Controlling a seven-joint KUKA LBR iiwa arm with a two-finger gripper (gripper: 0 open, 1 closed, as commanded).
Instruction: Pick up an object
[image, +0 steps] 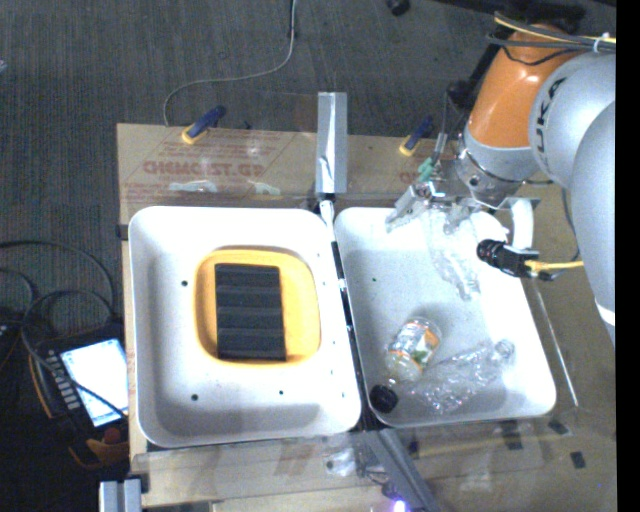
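Observation:
My gripper (430, 212) hangs over the back edge of the right bin (540, 330), below the orange band of the arm. It is open, its pale fingers (404, 215) spread apart, and I see nothing between them. Just in front of it a clear crumpled plastic piece (452, 265) lies on the bin floor. Farther forward are a small clear bottle with an orange and green label (413, 345), a crushed clear plastic bottle (462, 370) and a small black round thing (383, 398) at the front left corner.
The left bin (160, 330) holds a yellow sponge with a black ribbed top (250, 310). A metal divider post (331, 140) stands behind the gap between the bins. Cables and a small screen (90, 375) lie on the floor at left.

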